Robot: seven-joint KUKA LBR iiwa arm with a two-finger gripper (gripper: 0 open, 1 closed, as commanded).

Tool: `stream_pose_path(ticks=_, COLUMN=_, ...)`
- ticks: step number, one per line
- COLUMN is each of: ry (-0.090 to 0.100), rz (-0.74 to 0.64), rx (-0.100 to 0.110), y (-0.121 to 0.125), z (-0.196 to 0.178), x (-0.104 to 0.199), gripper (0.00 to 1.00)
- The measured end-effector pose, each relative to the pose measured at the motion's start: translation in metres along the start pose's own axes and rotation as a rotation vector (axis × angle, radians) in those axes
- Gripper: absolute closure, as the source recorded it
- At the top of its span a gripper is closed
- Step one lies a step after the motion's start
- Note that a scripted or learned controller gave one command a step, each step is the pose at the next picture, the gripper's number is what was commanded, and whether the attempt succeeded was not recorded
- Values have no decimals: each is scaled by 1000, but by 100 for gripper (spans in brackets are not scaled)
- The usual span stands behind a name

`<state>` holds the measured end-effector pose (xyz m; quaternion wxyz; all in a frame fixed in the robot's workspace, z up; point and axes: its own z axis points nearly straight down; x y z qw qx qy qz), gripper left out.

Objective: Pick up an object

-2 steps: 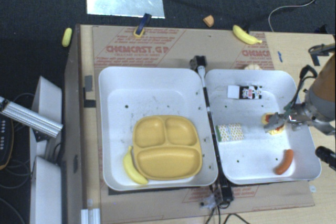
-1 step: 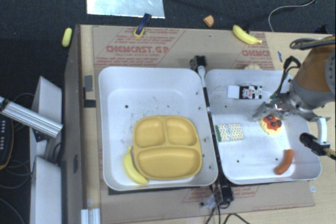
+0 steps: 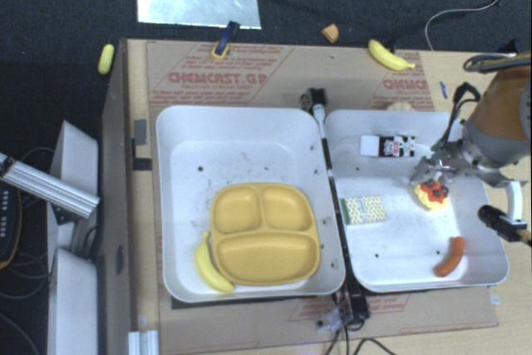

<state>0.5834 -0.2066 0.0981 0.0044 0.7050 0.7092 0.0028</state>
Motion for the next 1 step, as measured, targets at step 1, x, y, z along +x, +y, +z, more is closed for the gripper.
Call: stream_pose_path(ticks=1, ry=3, rz=2, rx=-4, y=50, z=8, x=87, gripper=100)
